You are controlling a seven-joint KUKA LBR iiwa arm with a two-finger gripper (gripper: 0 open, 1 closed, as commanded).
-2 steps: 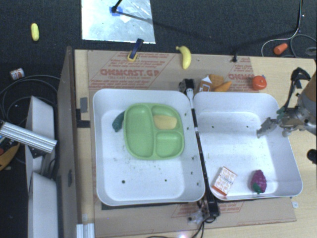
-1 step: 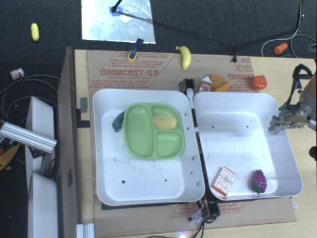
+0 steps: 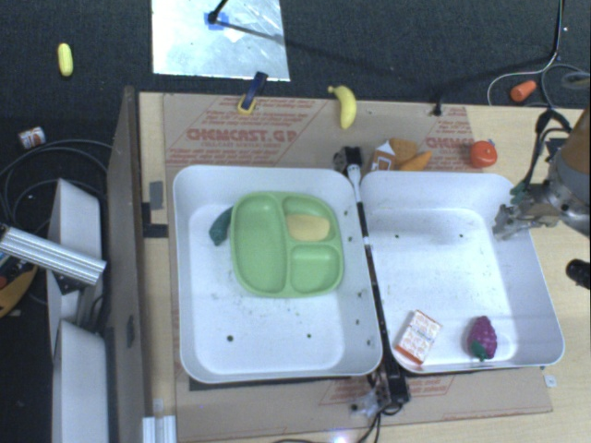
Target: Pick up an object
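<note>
Nothing lifted yet, by the look of it; whole pick left to do. Near the front edge of the right bin (image 3: 531, 275): a small orange-and-white box (image 3: 418, 336) and, just beside it toward the front right corner, a purple grape-like piece (image 3: 481, 337), either a likely target. In the left bin (image 3: 199, 340), a green divided tray (image 3: 282, 245) holding a yellow item (image 3: 309, 226), with a dark green scrap (image 3: 220, 225) touching the tray's left side. Farther back, over the right bin's right rim, the gripper (image 3: 517, 216): partly cut off, blurred, open or closed impossible to tell.
</note>
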